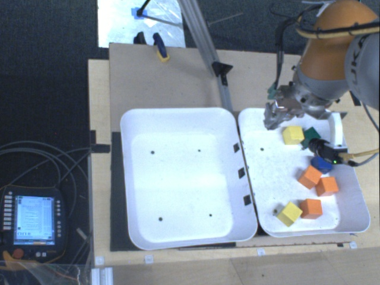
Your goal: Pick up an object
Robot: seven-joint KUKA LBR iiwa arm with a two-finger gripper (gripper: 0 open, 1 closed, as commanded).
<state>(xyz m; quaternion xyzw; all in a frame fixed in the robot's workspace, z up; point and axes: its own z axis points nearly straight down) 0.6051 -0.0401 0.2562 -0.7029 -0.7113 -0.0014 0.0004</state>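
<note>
Yellow cube [289, 213] lowest in frame; gripper [274, 116] upper right, second yellow block [293, 135] just right-below it; finger state indiscernible.

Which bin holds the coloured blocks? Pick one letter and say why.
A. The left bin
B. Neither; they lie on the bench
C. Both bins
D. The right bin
D: the yellow block, the orange blocks and the other pieces all lie in the right bin, under the gripper; the left bin shows just its white floor with small dark dots.
</note>
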